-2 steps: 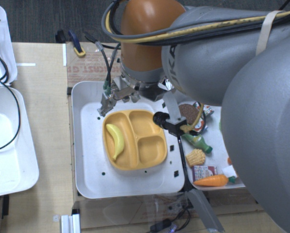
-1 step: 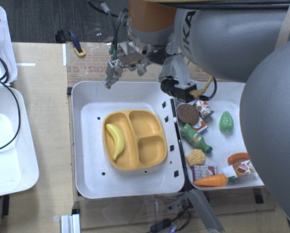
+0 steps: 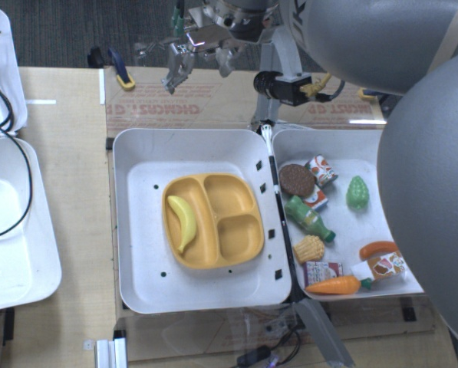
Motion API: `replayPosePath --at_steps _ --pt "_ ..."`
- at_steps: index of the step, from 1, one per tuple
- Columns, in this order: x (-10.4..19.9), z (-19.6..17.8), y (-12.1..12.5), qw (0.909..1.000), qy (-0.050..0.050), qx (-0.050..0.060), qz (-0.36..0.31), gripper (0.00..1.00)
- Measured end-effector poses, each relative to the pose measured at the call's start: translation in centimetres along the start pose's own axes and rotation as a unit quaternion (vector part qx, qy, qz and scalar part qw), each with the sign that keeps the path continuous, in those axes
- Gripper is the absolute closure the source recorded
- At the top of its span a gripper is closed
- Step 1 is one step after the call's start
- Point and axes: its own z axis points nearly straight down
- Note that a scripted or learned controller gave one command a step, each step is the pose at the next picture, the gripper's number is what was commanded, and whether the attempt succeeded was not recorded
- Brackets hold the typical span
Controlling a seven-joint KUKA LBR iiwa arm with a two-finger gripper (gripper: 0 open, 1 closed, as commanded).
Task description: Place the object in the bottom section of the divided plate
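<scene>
Closest to the lens is the big grey arm [image 3: 413,60], blurry and hulking over everything to the right of the divided plate [image 3: 222,240]; now going left to right

way off to the plate's left there's a white moulded tray thing [image 3: 18,236] with a black cable [image 3: 10,121] looping over it; up and to the left of the plate, on the brown cardboard [image 3: 236,107], lies a little blue and yellow clamp [image 3: 121,73]; the plate itself is yellow with three compartments, sitting about in the middle of the left white bin [image 3: 125,228]; the banana [image 3: 182,221] is lying in the plate's long left compartment, curved along the rim; the two smaller compartments on the plate's right side have nothing in them

the gripper [image 3: 199,69] hangs well above the plate, past the bin's far wall and over the cardboard; its fingers [image 3: 175,75] look spread apart with nothing between them, so it isn't carrying anything

right of the plate is the second bin [image 3: 332,138] with a pile of toy food; nearest the plate a brown round cookie [image 3: 296,179], under it a green bottle [image 3: 309,219] on its side, then a corn cob [image 3: 308,248]; a small red and white carton [image 3: 321,169] touches the cookie; further from the plate a green knobbly thing [image 3: 357,192] sits alone; lower down, a red box [image 3: 323,271], a carrot [image 3: 334,285] and an orange sausage-looking piece [image 3: 378,249] crowd together; can't tell what the labelled thing beside them is
</scene>
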Motion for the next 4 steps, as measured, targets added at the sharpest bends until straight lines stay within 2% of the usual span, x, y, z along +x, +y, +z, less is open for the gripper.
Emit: replayPosePath --at_steps 4 --pt "0.01 0.05 -0.01 1.0000 0.000 0.001 0.000 0.00"
